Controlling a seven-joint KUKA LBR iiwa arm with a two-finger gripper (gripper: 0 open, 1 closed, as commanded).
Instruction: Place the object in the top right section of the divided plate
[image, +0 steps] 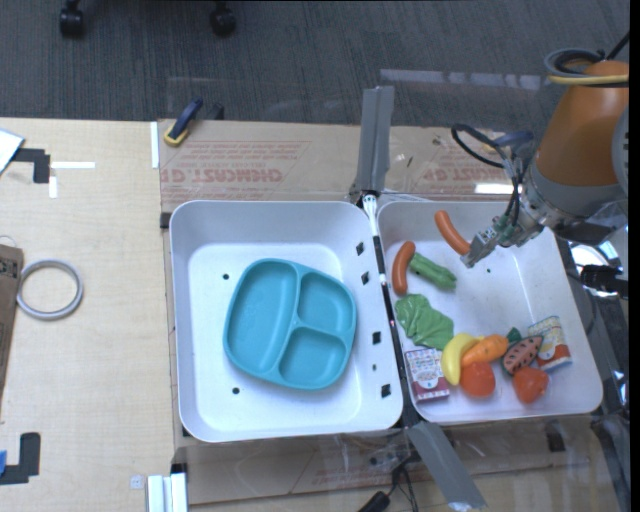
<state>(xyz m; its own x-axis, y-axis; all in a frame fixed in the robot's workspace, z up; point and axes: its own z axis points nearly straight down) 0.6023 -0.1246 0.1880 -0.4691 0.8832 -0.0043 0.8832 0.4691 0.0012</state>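
The gripper (478, 250) is seen in the upper right of the frame, low over the right bin (585, 345), its tip just right of an orange-red toy sausage (451, 231) lying at a slant near the bin's upper wall. Whether the claw is released or clenched cannot be told at this size, and nothing is seen between its tips, so no grasp can be claimed. Which toy is meant is not fixed by the task; by nearness, the slanted sausage is judged the likely target, and it lies in the right bin, not yet lifted.

The blue divided plate (290, 322) sits in the middle of the left bin (200, 300), well apart from the gripper, all of its sections bare.

Several risks are judged from this layout. The sausage is round and narrow, so it could be rolled aside or squeezed out if the tips close off-centre. A green pickle-shaped toy (433, 271) and a second sausage (402, 268) lie near, and either could be nudged or caught instead. The raised walls between the two bins must be crossed, where a loosely held toy could be dropped. On the plate, the two smaller sections lie on its right side, so a release slightly low could land the toy in the lower right section.
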